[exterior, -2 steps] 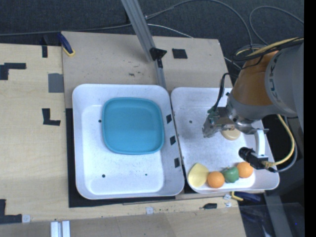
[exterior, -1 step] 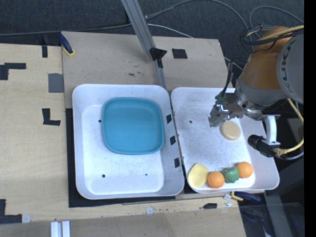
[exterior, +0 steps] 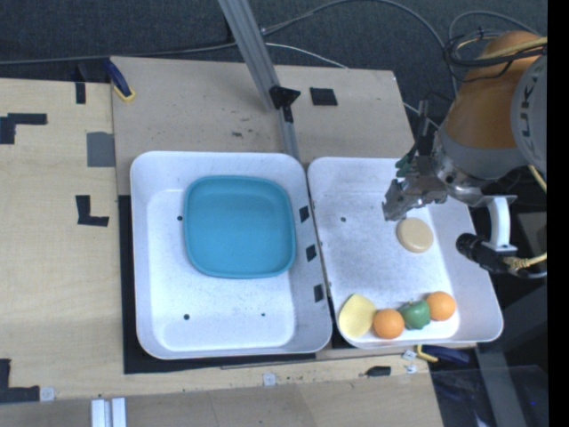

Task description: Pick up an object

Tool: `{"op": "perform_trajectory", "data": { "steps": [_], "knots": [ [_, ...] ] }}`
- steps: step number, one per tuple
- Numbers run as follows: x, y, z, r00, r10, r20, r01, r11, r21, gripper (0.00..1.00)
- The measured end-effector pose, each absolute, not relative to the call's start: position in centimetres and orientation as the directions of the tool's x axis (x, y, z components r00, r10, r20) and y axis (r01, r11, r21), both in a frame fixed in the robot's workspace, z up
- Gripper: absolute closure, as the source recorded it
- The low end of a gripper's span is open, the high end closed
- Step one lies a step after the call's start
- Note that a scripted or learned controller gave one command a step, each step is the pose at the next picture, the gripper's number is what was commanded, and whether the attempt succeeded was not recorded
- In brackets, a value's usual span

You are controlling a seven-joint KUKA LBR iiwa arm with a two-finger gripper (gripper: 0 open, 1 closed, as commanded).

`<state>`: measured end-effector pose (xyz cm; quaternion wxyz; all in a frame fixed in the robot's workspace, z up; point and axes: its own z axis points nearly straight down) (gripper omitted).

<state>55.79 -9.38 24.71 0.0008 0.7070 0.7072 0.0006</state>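
My gripper (exterior: pixel 397 205) hangs over the right bin (exterior: pixel 356 238), at its upper right part. A pale tan round object (exterior: pixel 415 235) lies just below and right of the fingertips, apart from them. Along the bin's near edge sit a yellow piece (exterior: pixel 356 315), an orange ball (exterior: pixel 388 324), a green object (exterior: pixel 415 314) and a second orange ball (exterior: pixel 441 306) in a row. Nothing shows between the fingers.
The left bin (exterior: pixel 160 265) holds a blue square plate (exterior: pixel 239 225). A grey metal pole (exterior: pixel 258 52) slants up from between the bins. The arm's orange band (exterior: pixel 489 96) and cables crowd the right side.
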Motion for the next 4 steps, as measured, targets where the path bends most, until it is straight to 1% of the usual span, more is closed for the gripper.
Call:
{"op": "perform_trajectory", "data": {
  "steps": [1,2,4],
  "knots": [
    [57.3,-4.2,23.3,-0.004,1.0,0.001,1.0,0.004,-0.001,1.0],
    [58.7,0.0,22.6,-0.003,1.0,0.0,1.0,0.003,-0.001,1.0],
    [59.8,10.2,21.8,-0.005,1.0,0.001,1.0,0.005,-0.001,1.0]
  ]
}}
